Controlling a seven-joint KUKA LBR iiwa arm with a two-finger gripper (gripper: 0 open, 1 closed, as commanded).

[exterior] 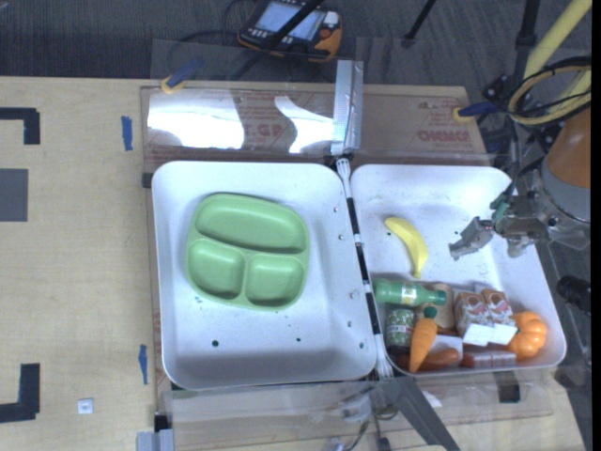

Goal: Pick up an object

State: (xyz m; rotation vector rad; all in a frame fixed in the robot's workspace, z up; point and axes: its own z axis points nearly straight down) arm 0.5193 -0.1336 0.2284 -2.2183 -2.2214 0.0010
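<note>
My gripper [493,241] hovers over the right bin [441,191], near its right wall, and stands open with nothing between its fingers. To its left a yellow banana [408,242] lies on the bin floor, well apart from the gripper. Along the bin's front edge lies a cluster of play food: a green bottle [409,295] on its side, a carrot [424,339], a green can [399,325], a brown patterned box [481,308] and a small orange pumpkin [530,334]. All of these sit below and in front of the gripper.
In the left bin [178,336] rests a green divided plate [249,250]. A metal divider [360,252] separates the two bins. Cables and a yellow hose [545,83] crowd the back right, and a handheld controller [286,24] lies behind the bins.
</note>
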